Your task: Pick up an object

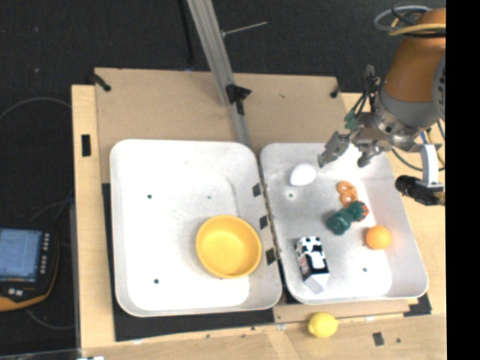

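My gripper (348, 155) hangs over the far edge of the right bin (401, 276), its two fingers spread apart with nothing between them. A white egg-shaped object (303, 175) lies just left of it. Below the gripper sit an orange pretzel-like piece (346, 192), a green toy with a red end (345, 217) and an orange ball (378, 238). A black-and-white carton (312, 262) lies near the bin's front. A yellow bowl (228, 246) sits in the left bin (150, 201).
A yellow lemon (322, 325) rests on the bench in front of the right bin. A metal pole (217, 55) slants up behind the bins. A tablet device (24, 265) lies at far left.
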Tool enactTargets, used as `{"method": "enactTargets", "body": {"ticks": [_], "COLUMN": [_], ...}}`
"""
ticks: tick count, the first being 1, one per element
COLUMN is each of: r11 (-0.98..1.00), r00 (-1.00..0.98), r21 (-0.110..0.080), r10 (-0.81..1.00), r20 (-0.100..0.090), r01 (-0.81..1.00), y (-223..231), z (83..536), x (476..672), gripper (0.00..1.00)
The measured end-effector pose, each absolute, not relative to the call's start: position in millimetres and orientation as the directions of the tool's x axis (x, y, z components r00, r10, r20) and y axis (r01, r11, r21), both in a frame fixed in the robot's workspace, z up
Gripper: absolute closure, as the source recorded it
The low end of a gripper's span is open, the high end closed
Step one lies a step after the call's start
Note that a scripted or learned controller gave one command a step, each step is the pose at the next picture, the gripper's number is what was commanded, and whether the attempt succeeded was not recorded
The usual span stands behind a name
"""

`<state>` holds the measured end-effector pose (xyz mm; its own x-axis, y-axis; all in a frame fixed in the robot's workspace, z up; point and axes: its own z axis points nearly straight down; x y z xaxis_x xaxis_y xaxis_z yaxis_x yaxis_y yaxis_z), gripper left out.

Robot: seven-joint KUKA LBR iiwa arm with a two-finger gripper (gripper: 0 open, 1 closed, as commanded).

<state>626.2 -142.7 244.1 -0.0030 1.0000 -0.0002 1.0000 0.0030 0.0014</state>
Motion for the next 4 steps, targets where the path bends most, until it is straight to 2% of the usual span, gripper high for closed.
{"method": "enactTargets", "body": {"ticks": [1,2,4], "r11": [0.003,0.001,-0.002], "r00": [-0.003,-0.001,0.002], "r21": [0.001,-0.005,-0.003], "r10": [1.0,1.0,1.0], "r20": [0.0,-0.002,-0.002], "r01": [1.0,1.0,1.0], "y": [-143,-138,-136], "z": [244,182,99], "x": [626.2,623.8,618.4], "gripper": [0.0,0.0,0.0]}}
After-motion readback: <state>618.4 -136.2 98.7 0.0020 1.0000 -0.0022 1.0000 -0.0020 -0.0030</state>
